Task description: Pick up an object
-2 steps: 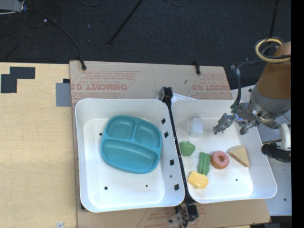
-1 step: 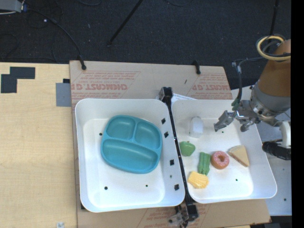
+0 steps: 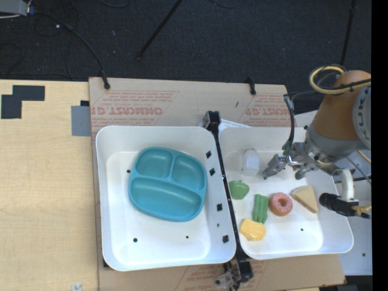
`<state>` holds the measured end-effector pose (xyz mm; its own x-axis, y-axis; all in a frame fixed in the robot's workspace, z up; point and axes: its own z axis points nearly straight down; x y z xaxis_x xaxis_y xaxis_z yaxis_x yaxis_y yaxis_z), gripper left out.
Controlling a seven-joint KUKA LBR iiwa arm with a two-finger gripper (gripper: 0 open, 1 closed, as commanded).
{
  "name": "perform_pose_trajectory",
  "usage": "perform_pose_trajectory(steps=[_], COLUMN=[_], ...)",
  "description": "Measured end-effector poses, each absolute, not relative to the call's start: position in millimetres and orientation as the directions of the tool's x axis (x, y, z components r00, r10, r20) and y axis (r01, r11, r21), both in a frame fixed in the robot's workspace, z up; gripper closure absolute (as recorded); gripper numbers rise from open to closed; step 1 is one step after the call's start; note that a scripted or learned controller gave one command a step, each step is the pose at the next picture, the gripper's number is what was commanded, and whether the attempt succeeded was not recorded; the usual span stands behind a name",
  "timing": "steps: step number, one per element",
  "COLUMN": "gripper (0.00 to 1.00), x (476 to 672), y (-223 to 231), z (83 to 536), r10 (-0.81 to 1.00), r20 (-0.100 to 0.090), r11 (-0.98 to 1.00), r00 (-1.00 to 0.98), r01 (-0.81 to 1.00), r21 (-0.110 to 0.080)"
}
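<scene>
Black floor lies beyond the surface; the end effector [image 3: 284,165] hangs spread and empty over the right bin [image 3: 339,238]. Its pink doughnut [image 3: 280,204] looks light and stiff; pinch across its rim.

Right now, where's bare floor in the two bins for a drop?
Left white bin: bare strips all round the teal divided plate, widest along the near edge. Right white bin: open at the near right corner and the far edge. Crowded mid-bin: green pepper, green bean pod, pink doughnut, yellow corn, sandwich wedge, hand.

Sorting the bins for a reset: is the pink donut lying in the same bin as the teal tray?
No, the pink donut lies in the right bin, the teal tray in the left.
</scene>
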<state>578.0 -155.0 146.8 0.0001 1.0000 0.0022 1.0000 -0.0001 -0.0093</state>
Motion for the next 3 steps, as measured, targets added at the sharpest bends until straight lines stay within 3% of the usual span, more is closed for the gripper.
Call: perform_pose_trajectory(steps=[1,2,3], gripper=[0.0,1.0,1.0], x=[576.7,577.1,569.1], y=[-154.0,-154.9,-151.0], z=[92.8,105.6,153.9], r10=[1.0,1.0,1.0], r20=[0.002,0.002,0.0], r11=[0.0,-0.002,-0.002], r00=[0.0,0.002,0.002], r01=[1.0,1.0,1.0], r21=[-0.008,-0.006,0.0])
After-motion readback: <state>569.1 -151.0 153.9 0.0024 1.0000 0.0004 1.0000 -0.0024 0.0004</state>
